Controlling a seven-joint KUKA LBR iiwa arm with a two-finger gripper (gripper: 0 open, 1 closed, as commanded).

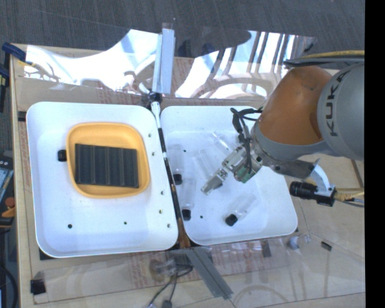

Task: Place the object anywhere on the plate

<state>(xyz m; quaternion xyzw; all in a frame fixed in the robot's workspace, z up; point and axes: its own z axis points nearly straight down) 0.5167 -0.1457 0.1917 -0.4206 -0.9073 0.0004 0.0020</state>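
The jaws point(212, 183) hang over the right bin point(279, 226), state unclear, near a clear object point(239, 210); the plate point(107, 159) waits left.

Two bins sit side by side on the worktop point(346, 262). The left bin point(45, 223) holds the plate point(107, 160) near its centre. In the right bin point(276, 223), the object point(239, 211) lies towards the front, with the hand point(213, 183) above the bin's middle, behind it

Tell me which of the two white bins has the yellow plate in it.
The left bin. It holds the yellow plate; the gripper is over the right bin.
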